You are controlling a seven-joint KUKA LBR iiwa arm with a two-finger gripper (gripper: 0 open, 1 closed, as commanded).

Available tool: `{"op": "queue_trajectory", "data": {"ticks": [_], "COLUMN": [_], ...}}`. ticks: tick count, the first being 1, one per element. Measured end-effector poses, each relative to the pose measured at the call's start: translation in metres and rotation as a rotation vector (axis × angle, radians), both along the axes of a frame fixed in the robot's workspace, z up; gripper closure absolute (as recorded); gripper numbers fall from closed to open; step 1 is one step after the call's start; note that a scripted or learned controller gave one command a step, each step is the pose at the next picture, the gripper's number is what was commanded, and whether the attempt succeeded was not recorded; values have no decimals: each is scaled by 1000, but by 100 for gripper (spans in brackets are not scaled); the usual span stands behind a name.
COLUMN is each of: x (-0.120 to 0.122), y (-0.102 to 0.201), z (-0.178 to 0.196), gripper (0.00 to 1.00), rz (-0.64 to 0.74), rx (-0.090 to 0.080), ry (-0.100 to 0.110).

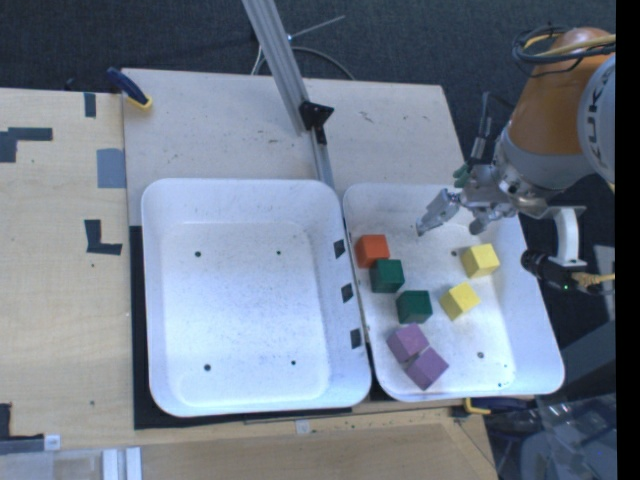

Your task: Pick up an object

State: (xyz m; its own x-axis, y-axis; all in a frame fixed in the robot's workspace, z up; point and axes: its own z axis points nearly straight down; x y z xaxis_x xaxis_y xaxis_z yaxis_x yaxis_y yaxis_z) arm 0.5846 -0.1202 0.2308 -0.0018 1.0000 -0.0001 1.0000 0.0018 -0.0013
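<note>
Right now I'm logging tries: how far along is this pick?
Nothing looks picked yet. The open gripper hovers over the right bin, with nothing between its fingers. All blocks, including the nearest yellow block and orange block, lie in the bin. Descent, grasp and lift remain.

Two white bins (160, 268), faintly speckled. Blocks: one orange (373, 249), two green (388, 275), two yellow (480, 259), two purple (407, 343). Arm (560, 108) grey with orange band.

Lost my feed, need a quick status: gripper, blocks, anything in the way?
Gripper open, nothing between its fingers, above the right bin. Nearest yellow block untouched. Orange block against green block. Path unobstructed.
</note>
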Motion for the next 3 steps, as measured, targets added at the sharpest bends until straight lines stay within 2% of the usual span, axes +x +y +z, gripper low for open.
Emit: {"op": "queue_trajectory", "data": {"ticks": [1, 2, 3], "x": [-63, -92, -41], "y": [14, 8, -22], "z": [-10, -142, -139], "gripper": [0, 0, 0], "rz": [-3, -3, 0], "rx": [1, 0, -1], "ry": [5, 2, -3]}}
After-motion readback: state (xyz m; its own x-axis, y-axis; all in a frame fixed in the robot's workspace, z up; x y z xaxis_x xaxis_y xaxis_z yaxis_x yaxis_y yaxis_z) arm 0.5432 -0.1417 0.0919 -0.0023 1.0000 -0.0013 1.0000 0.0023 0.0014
